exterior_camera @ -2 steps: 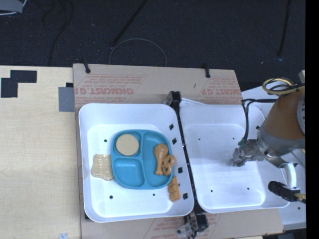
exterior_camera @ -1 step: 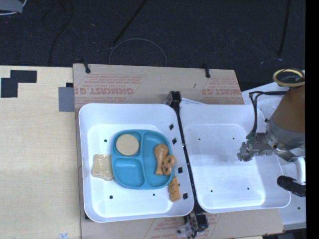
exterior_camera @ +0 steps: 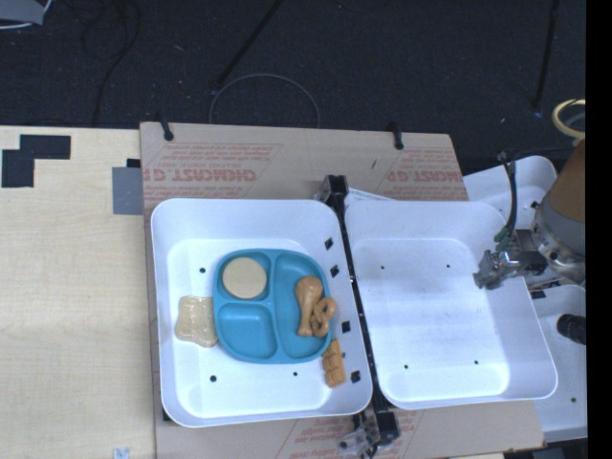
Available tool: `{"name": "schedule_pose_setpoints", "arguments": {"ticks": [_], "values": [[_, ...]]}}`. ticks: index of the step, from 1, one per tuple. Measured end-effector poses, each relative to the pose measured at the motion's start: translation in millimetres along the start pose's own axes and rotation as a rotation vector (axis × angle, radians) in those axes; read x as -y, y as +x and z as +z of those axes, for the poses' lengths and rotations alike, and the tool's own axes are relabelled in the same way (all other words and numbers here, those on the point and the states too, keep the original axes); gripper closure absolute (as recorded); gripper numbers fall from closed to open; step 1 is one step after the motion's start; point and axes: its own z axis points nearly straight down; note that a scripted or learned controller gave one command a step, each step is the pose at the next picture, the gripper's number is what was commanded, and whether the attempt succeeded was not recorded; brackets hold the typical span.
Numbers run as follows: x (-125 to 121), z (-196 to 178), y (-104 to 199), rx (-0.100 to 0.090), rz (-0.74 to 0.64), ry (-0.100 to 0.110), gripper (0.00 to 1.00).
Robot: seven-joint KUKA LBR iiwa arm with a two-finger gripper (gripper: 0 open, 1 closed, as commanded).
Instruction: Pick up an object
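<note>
Claw (exterior_camera: 490, 273) sits at the right wall of the right bin (exterior_camera: 430, 390), low over its floor near the rim. Fingers too small and blurred to read; cannot tell if wide or narrow. Nothing visible between them.

All objects lie well to the claw's left, across the divider (exterior_camera: 349, 295), in the left bin (exterior_camera: 182, 390). Blue tray (exterior_camera: 251, 338) rests on that bin's floor. Round tan disc (exterior_camera: 244, 277) in the tray's upper-left compartment. Drumstick (exterior_camera: 309, 301) and pretzel (exterior_camera: 323, 316) in its right compartment, touching. Pale toast (exterior_camera: 197, 321) touches the tray's far-left edge. Small brown piece (exterior_camera: 334, 363) lies just off the tray's lower right corner, nearest the claw.
</note>
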Motion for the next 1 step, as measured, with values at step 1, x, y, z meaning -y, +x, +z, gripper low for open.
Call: {"name": "schedule_pose_setpoints", "arguments": {"ticks": [1], "values": [[-0.2,-13.7,-0.8,-0.001,0.0,0.003,1.0]]}}
